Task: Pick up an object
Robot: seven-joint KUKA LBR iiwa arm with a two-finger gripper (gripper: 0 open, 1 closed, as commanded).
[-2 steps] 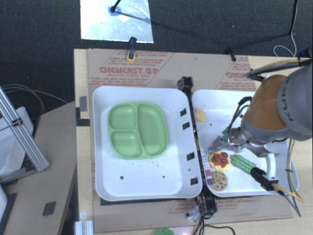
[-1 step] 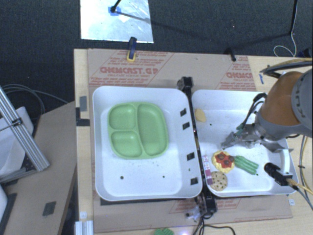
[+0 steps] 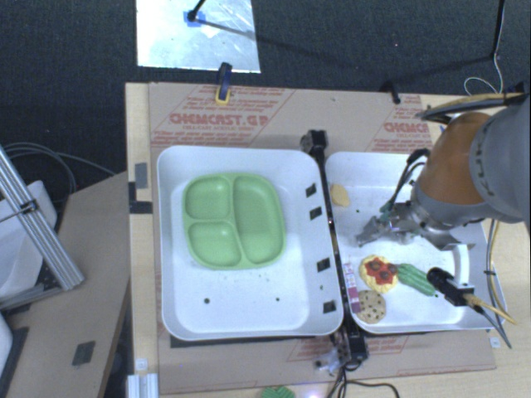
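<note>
Left bin (image 3: 249, 305) holds a green divided plate (image 3: 235, 220), three compartments, sitting flat. We use that plate as landmark. The right bin (image 3: 365, 172) lies right of the plate and holds the loose pickable pieces: a small yellow piece (image 3: 340, 195) level with the plate's far half, a pizza slice (image 3: 379, 274) right of the plate's near edge, a green vegetable (image 3: 415, 279) touching the slice on the side away from the plate, and a cookie (image 3: 371, 307) nearer the camera than the plate's near edge. The gripper (image 3: 371, 232) hangs low in the right bin, level with the plate's middle, between yellow piece and slice. We cannot tell how far open it is, and we see nothing held. Both bins rest on a brown board (image 3: 249, 118) with red print, a clamp (image 3: 223, 85) at its far edge beyond the plate. Dark carpet (image 3: 66, 56) surrounds, a silver sheet (image 3: 199, 23) beyond, a metal frame (image 3: 37, 230) left of the plate.
</note>
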